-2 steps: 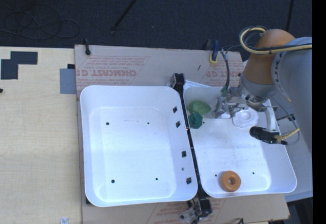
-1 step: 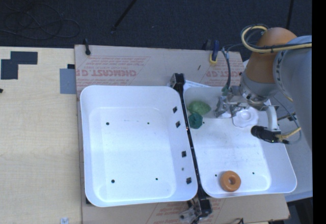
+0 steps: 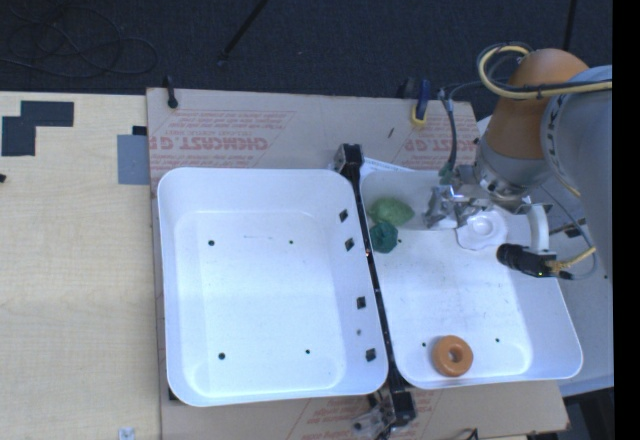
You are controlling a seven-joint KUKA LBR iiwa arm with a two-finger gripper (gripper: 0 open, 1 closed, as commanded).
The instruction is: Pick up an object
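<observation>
The claw (image 3: pixel 447 206) sits in the upper part of the right bin (image 3: pixel 560 328), at the end of the grey arm (image 3: pixel 580 143) that enters from the right of the frame, with the orange band (image 3: pixel 525 118) just above the wrist. Its metal tip is small and seen end-on; whether it is wide or narrow cannot be told, and nothing can be seen gripped in it.

Just left of the claw, against the upper left corner of the right bin, lie two green objects: a pale green lump (image 3: pixel 392 211) and, touching it below, a darker green one (image 3: pixel 383 236). They lie near the claw, apart from it.

An orange ring (image 3: pixel 452 356) lies flat on the floor of the same bin, near its lower edge, well apart from the claw.

The left bin (image 3: pixel 180 228) adjoins the right one along a black divider strip (image 3: pixel 362 268). Both bins rest on a cardboard sheet (image 3: pixel 250 133) on the desk (image 3: pixel 70 278).
</observation>
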